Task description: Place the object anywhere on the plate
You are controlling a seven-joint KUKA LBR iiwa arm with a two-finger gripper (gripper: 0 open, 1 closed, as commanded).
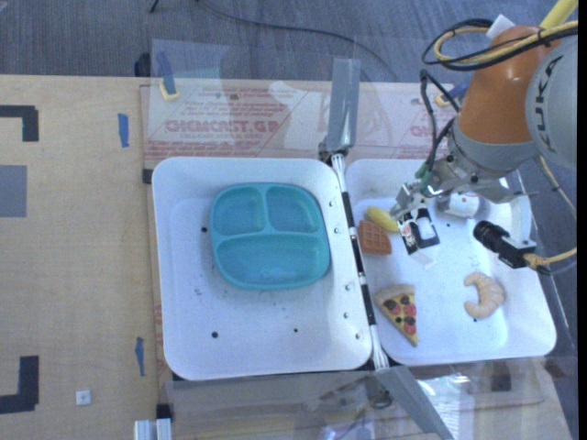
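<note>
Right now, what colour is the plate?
The plate is teal blue, seen best in the camera view, in the left bin.

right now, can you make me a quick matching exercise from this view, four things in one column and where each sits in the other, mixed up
Things:
1. plate
2. pizza slice
3. croissant
4. waffle

Places:
A. right bin, near its right side
B. left bin, around the middle
C. right bin, beside the divider, just under the yellow banana
D. right bin, front left corner area

Pairs: 1-B, 2-D, 3-A, 4-C
</note>
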